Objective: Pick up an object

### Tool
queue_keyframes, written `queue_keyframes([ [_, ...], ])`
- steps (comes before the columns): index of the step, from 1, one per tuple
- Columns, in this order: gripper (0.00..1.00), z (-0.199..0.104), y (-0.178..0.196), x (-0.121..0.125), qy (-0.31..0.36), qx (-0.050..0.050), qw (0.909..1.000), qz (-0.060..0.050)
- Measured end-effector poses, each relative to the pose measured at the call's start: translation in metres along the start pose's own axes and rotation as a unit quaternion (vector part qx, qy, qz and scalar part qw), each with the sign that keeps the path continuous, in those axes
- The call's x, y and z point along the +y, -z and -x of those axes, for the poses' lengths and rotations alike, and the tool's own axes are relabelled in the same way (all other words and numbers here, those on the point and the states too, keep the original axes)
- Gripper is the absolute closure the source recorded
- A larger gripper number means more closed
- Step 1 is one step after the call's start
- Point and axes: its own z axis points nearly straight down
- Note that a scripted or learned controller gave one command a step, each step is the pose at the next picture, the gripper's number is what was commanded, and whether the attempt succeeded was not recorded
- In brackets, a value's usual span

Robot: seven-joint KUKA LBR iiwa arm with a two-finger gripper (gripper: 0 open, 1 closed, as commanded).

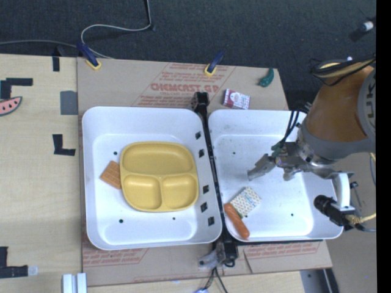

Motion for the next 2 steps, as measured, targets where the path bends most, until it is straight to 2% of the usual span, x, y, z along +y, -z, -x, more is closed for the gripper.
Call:
queue_keyframes([
  [1, 0.0, -0.0001, -0.1249, 0.045, 0.0, 0.0, 1.0, 0.002],
  [2, 1.0, 0.0002, -0.1156, 0.0448, 0.0, 0.0, 1.0, 0.002],
])
